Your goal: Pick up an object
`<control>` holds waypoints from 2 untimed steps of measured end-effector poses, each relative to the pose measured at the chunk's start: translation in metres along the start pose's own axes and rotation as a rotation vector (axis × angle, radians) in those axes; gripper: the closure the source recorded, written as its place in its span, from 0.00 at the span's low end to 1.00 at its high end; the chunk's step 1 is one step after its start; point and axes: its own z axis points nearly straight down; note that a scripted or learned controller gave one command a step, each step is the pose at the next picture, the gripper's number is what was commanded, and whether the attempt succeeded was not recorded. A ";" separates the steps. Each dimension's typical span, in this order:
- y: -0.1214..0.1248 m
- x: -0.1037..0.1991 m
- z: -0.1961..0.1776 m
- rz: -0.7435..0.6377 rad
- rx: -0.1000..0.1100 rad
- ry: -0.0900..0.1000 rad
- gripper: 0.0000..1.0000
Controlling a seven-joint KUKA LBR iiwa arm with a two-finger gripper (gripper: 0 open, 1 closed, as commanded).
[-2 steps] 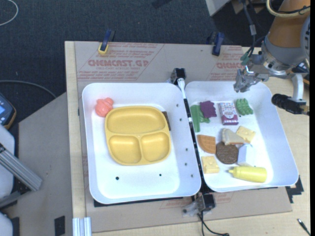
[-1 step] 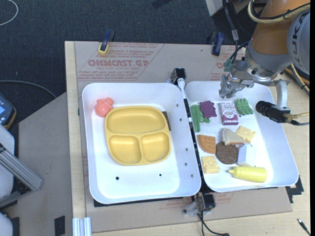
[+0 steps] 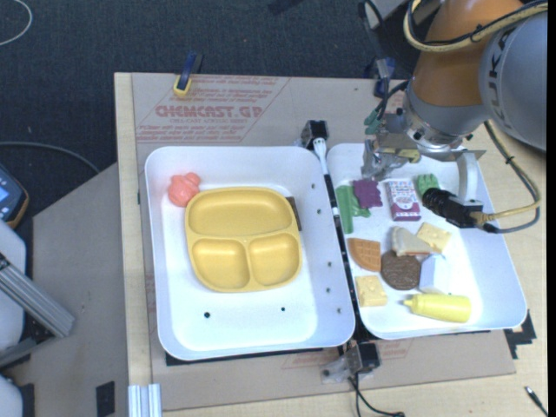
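Observation:
My gripper (image 3: 376, 170) hangs over the back left part of the right bin (image 3: 499, 272), just above a purple toy (image 3: 368, 195). Nothing shows between it and the toy. Next to the purple toy lie a long green piece (image 3: 346, 208) on the left and a maroon and white carton (image 3: 402, 198) on the right. Further forward are an orange cracker (image 3: 366, 253), a brown round cookie (image 3: 400, 272), a pale wedge (image 3: 408, 241), two yellow cheese pieces (image 3: 433, 235) (image 3: 372, 291) and a yellow bottle (image 3: 440, 306).
The left bin (image 3: 165, 259) holds a yellow divided plate (image 3: 243, 237) and a pink-orange toy (image 3: 183, 188) at its back left. A small green piece (image 3: 426, 183) lies behind the carton. The ridge between the bins (image 3: 334, 241) runs just left of the green piece.

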 end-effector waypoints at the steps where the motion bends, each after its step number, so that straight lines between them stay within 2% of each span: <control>1: -0.025 0.006 0.010 0.006 0.001 -0.002 1.00; 2: -0.009 0.012 0.000 0.004 -0.007 -0.004 1.00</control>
